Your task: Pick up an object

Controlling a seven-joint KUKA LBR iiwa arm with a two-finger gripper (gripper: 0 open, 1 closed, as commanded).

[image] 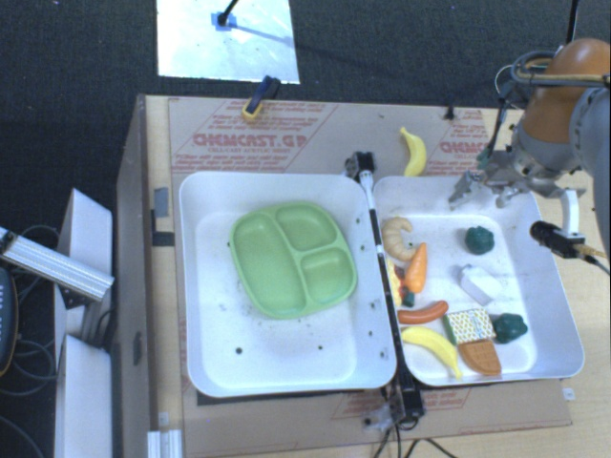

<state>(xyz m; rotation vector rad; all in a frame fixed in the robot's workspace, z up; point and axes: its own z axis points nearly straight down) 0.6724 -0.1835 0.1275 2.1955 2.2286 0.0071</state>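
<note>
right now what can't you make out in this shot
- Tool, camera view: too small and blurred against the right bin's rim to tell open from shut.
- Arm: cut off by the right edge.
- Small pieces between the carrot and the bins' divider: crowded, too small to identify.
- White block: too pale against the bin to name.

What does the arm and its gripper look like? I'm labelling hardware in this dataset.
The arm is grey with a rounded orange band above the wrist. Dark cables loop beside that band. The gripper is a grey metal assembly with thin prongs, and a black cylindrical part juts out below it.
</note>
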